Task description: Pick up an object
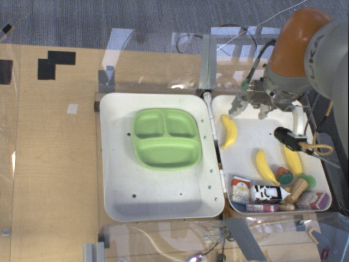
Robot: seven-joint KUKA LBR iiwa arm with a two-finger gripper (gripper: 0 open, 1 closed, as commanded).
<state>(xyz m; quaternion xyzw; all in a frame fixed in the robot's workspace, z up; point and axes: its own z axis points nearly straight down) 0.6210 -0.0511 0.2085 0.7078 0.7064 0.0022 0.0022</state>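
We start with the surface (54,146), pale wood, which carries two white bins side by side. The arm (305,42) reaches in from the right, its orange band above the far corner of the right bin (245,146). The left bin (117,201) holds a single thing, a green tray (166,138) with three compartments, lying flat near its middle. The right bin is the crowded one, and we judge that every likely target lies there.

The tool (248,109) hangs over the far end of the right bin, its two fingers spread apart with nothing between them. We therefore judge the task barely begun: nothing is gripped or lifted, and the descent, the closing and the lift are all left to do.

The nearest candidate is the banana (229,131), lying flat just beside the divider between the bins and a little nearer to us than the tool. Its long axis runs from far to near, almost parallel to the divider, and its curve bulges to the right. A second banana (265,167) and a third banana (293,161) lie further right, both slanting from far-left to near-right. Along the near wall, small cartons (240,190) and a toy cone (296,190) crowd together.
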